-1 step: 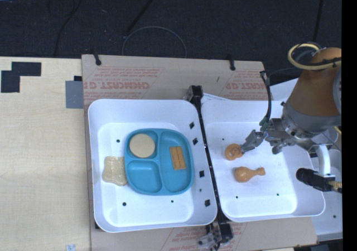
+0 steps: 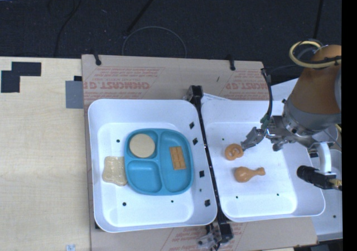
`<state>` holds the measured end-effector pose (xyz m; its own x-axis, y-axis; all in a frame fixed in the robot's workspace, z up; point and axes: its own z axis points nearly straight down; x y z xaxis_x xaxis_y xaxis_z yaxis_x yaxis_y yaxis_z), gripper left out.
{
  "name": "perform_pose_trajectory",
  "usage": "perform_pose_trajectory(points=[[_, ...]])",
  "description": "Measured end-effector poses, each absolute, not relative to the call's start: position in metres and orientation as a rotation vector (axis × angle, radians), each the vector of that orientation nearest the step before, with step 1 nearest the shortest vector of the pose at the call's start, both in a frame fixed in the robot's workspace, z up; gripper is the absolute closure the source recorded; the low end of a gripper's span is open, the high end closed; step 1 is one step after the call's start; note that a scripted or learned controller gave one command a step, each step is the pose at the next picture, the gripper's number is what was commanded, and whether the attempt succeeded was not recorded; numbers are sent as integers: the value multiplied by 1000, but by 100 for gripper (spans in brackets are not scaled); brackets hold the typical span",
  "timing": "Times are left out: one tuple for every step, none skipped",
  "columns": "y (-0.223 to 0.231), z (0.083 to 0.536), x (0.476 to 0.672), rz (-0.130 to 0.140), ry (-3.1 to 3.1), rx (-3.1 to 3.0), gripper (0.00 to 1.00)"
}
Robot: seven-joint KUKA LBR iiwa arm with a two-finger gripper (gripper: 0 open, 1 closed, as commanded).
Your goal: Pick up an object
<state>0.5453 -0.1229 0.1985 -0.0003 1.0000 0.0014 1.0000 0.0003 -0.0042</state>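
Hovering beside the pretzel [image 2: 234,151], end effector [image 2: 249,140] with finger state unreadable, arm [image 2: 315,96] cut off at right

Robot lab — bench [image 2: 39,133], white bins [image 2: 106,116]

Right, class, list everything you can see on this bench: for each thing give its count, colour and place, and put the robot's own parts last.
White bins: two, white, side by side on the bench.
Divided tray: one, blue, in the left bin.
Round flat piece: one, tan, in the tray's upper-left compartment.
Rectangular piece: one, orange-brown, in the tray's right compartment.
Pale lumpy piece: one, cream, in the left bin beside the tray's left edge.
Ring-shaped toy: one, orange, in the right bin.
Drumstick-shaped toy: one, orange, right bin, below the ring.
Gripper: one, grey, above the right bin near the ring.
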Motion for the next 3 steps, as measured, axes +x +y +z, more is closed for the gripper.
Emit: perform_pose_trajectory(points=[[-116,153,546,6,-2216,-2217,0],[-113,110,545,6,-2217,-2217,0],[-112,86,544,4,-2217,-2220,0]])
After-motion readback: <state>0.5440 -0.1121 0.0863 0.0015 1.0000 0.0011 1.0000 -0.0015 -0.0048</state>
